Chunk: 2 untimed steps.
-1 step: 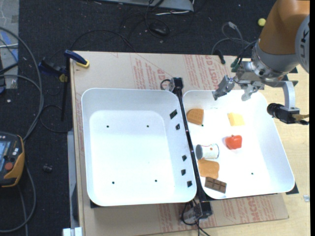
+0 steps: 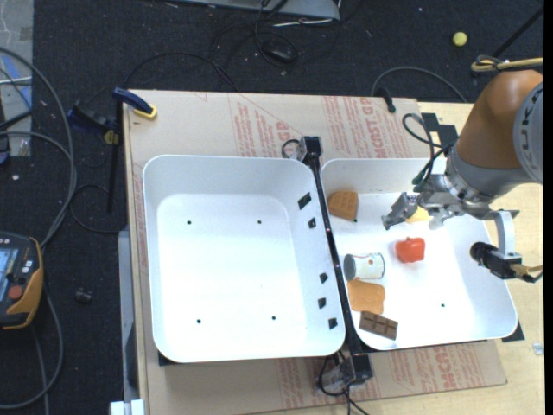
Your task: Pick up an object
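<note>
pincer [image 2: 421, 212] fingers apart, nothing between them | hangs near right bin's [image 2: 492, 322] far edge, probably lining up a grab | red object [image 2: 410, 250] just below it, mid-bin | cup [image 2: 365, 266] on its side by the divider

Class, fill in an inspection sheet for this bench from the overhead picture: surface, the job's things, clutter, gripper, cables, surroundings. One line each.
Surface: board bearing a left bin and a right bin, side by side.
Job's things: all in the right bin: waffle, cup on its side, red item, bread, chocolate bar.
Clutter: clamp at the board's far left corner.
Gripper: gripper over the right bin's far part, fingers apart, nothing between them.
Cables: black cables loop across the floor beyond the board; more by the arm.
Surroundings: dark floor, yellow ball, handheld device at left.
</note>
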Motion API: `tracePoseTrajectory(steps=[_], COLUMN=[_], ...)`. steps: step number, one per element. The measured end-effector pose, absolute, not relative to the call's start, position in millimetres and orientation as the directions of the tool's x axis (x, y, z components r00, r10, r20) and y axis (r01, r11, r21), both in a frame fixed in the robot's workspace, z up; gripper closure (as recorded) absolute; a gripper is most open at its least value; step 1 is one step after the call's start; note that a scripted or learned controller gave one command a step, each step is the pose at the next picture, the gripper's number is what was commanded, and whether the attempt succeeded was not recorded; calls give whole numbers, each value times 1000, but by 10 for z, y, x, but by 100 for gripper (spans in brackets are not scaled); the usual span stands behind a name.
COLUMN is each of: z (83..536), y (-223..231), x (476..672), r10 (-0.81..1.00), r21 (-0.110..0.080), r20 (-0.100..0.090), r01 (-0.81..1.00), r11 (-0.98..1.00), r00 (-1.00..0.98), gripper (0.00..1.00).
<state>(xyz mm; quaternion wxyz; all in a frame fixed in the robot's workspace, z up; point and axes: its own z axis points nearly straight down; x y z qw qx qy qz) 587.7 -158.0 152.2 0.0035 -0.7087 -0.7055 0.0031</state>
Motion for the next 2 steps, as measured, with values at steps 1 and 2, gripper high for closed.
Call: tracePoseTrajectory(steps=[1,2], z=[898,1026], y=[-1890,-1876], x=[5475,5500], r10=[1000,1000], r21=[-6,0], r20=[0,0], r01=[1000,1000], r11=[-3,0], r00=[3,0], gripper=[0,100])
